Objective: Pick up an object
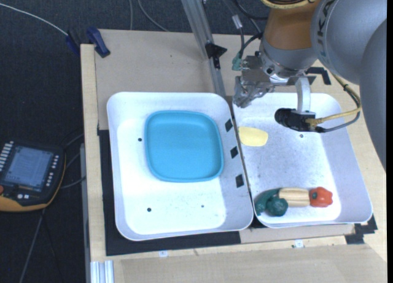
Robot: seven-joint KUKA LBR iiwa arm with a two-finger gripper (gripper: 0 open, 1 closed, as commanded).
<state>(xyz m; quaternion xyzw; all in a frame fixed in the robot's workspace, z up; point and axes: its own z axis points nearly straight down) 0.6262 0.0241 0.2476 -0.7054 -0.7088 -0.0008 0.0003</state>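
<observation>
My gripper (pixel 244 96) hangs over the far left corner of the right bin (pixel 344 153), close to the wall shared by the two bins. A pale yellow piece (pixel 253 136) lies flat on the bin floor a short way in front of the gripper, apart from it. Along the bin's near edge lie a dark green object (pixel 271 204), a tan cylinder (pixel 295 197) and a red object (pixel 320 197) in a row, touching one another. I see nothing hanging from the gripper.
The left bin (pixel 123 153) holds a blue square plate (pixel 184 145). A metal pole (pixel 199 24) slants up behind the bins. A black part with a yellow cable (pixel 296 119) hangs from the arm over the right bin. A teach pendant (pixel 24 171) lies off the bench at left.
</observation>
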